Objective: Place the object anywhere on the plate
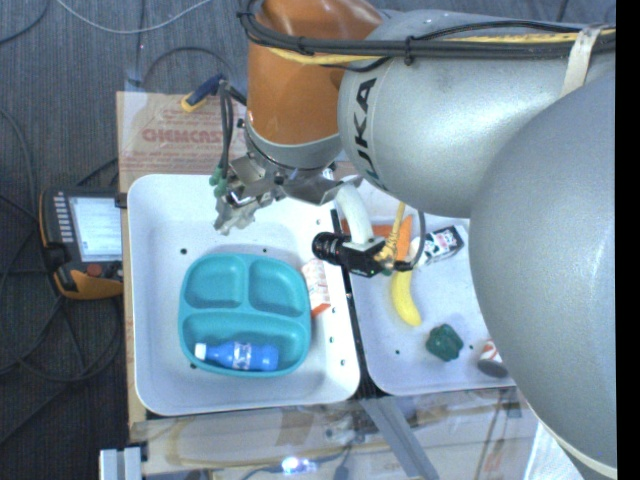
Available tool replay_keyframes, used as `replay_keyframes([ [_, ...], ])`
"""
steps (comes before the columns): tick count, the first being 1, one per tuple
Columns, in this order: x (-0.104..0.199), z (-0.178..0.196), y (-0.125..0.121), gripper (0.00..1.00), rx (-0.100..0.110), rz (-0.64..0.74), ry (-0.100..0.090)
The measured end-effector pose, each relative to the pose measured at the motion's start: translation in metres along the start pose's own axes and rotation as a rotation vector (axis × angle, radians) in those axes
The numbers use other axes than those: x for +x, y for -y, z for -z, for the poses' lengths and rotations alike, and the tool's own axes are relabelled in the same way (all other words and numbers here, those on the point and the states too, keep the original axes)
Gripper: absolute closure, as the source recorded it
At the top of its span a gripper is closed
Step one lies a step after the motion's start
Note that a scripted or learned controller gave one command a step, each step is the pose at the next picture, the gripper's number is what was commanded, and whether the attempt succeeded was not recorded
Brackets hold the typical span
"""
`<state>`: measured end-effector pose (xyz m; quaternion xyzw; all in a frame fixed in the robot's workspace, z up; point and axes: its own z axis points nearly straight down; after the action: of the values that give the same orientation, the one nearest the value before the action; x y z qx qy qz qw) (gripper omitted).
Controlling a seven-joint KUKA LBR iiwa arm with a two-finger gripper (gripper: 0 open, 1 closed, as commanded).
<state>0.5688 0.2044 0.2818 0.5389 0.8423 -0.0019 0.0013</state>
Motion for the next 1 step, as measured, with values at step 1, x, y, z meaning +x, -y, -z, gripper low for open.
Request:
replay_keyframes([
  [1,-0.0001,0.0082,-0.0001,1.00,0.002,0.000,0.003],
])
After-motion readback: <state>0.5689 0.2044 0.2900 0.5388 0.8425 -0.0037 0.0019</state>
